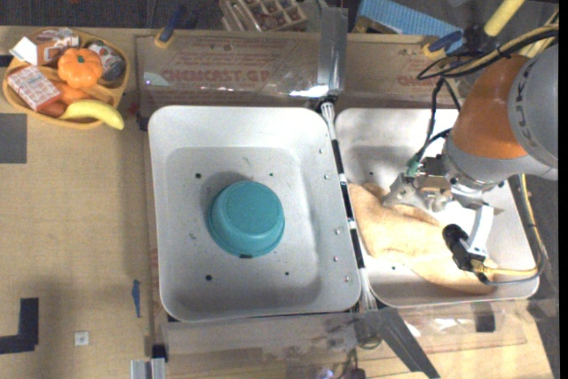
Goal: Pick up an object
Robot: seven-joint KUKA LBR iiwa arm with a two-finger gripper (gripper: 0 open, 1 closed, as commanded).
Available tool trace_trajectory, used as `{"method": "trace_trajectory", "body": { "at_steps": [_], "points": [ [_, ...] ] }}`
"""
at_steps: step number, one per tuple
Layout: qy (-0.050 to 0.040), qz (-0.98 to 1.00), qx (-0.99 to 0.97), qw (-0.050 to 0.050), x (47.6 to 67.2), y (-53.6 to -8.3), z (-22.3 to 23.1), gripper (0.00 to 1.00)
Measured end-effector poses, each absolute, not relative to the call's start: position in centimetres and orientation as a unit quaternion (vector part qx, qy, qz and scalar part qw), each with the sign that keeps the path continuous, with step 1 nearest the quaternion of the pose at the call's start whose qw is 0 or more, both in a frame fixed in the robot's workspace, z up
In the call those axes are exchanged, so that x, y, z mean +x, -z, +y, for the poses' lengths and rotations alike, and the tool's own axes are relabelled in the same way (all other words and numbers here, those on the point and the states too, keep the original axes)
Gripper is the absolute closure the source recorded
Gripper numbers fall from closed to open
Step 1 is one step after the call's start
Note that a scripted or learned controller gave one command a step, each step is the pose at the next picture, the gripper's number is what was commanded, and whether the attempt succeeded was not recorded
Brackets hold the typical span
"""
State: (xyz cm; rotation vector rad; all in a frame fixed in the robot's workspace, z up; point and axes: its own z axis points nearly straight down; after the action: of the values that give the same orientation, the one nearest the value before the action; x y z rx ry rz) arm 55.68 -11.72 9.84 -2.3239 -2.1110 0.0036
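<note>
Lying crumpled in the right bin [355, 130], directly beneath the gripper [417, 191], the tan cloth [399, 237] looks soft, light and floppy, best pinched at a raised fold, though whether the jaws are spread I cannot tell.

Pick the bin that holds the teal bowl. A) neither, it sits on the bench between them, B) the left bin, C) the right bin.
B: the teal bowl sits upside down in the middle of the left bin, while the gripper is over the tan cloth in the right bin.
</note>
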Motion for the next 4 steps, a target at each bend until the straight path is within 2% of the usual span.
{"method": "trace_trajectory", "body": {
  "at_steps": [1, 2, 3, 4],
  "points": [
    [0.0034, -0.720, -0.694, -0.003, 53.3, -8.9, -16.8, 0.00],
    [0.0034, -0.737, -0.676, -0.004, 48.2, -8.9, -14.2, 0.00],
    [0.0035, -0.745, -0.668, -0.006, 50.5, -8.9, -9.5, 0.00],
    [0.0044, -0.743, -0.669, -0.005, 50.5, -9.8, -9.6, 1.00]
  ]
}}
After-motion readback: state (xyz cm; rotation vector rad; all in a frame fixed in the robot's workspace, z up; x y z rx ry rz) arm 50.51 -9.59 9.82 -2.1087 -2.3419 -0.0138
